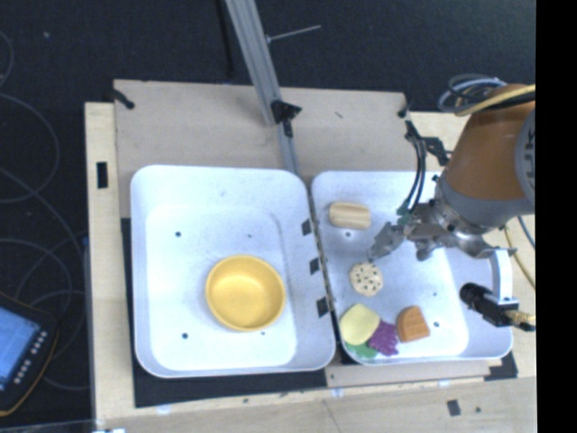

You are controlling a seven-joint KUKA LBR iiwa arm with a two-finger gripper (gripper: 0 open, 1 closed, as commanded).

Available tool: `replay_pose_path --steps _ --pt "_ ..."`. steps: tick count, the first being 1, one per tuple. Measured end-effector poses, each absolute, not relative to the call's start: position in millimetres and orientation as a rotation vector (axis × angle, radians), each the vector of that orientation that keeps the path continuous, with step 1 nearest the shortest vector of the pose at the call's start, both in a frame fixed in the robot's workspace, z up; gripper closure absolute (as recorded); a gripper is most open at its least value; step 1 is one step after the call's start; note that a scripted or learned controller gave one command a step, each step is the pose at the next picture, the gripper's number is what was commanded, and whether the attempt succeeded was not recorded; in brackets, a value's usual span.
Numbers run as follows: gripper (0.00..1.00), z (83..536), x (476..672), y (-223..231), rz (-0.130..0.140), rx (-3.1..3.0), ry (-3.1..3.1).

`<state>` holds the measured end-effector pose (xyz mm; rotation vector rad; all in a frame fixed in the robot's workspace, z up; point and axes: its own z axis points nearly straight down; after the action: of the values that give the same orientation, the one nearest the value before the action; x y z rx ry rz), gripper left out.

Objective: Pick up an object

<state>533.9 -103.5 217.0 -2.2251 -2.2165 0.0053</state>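
- Cookie, round and pale with dark dots, lies flat on the floor of the right bin, near the middle, and it is the object closest to my tip.
- My gripper hangs over the right bin, just above and to the right of the cookie in the camera view, and between the cookie and the bread roll.
- My fingers look a little spread and nothing is between them; they are dark and small here, so I say this with some care.
- Whether the tip touches the bin floor, I cannot tell.
- My arm comes in from the right side; the orange band is over the right edge of the right bin, and the grey wrist is below it.
- Bread roll, light brown, lies near the upper left corner of the right bin, apart from the cookie.
- At the lower edge of the right bin there is a group of small things: a yellow piece, a purple piece just beside it, and an orange-brown piece to the right.
- A green thing shows under the yellow piece, but it is mostly hidden.
- In the left bin a yellow bowl stands upright, in the lower right part.
- Both bins stand side by side on the table.
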Motion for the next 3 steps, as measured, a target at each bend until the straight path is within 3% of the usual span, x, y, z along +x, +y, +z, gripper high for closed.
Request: replay_pose_path --steps 2,3 --pt "0.00 123 537.5 -96 0.007 -2.225 -2.215" --pt "1.00 136 539.8 -96 -0.006 -2.232 -2.214"
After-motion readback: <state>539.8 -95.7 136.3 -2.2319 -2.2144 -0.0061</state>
